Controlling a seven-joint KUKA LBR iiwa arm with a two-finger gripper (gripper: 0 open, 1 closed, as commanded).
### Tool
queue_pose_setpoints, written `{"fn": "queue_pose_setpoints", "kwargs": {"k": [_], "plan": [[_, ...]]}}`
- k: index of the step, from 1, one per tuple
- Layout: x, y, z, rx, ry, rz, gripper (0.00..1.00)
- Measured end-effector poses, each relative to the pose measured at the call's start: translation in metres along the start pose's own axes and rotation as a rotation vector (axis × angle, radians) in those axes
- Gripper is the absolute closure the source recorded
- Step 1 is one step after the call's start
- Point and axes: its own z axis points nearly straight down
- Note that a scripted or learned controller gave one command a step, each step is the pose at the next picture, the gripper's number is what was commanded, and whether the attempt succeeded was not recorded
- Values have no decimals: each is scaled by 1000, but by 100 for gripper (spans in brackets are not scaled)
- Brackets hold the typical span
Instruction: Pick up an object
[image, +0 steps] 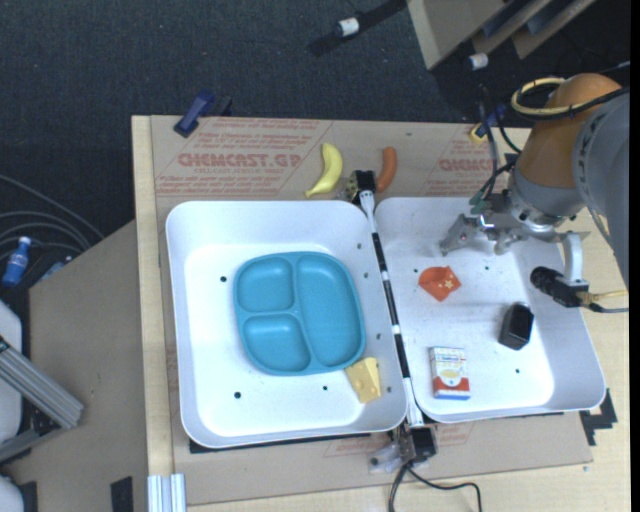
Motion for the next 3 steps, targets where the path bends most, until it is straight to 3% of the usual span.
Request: {"fn": "queue_pose_setpoints", "kwargs": {"k": [1, 2, 3], "plan": [[52, -4, 11, 6, 3, 0, 0], [51, -3, 1, 4, 3, 0, 100], [51, -3, 1, 5, 3, 0, 0]]}}
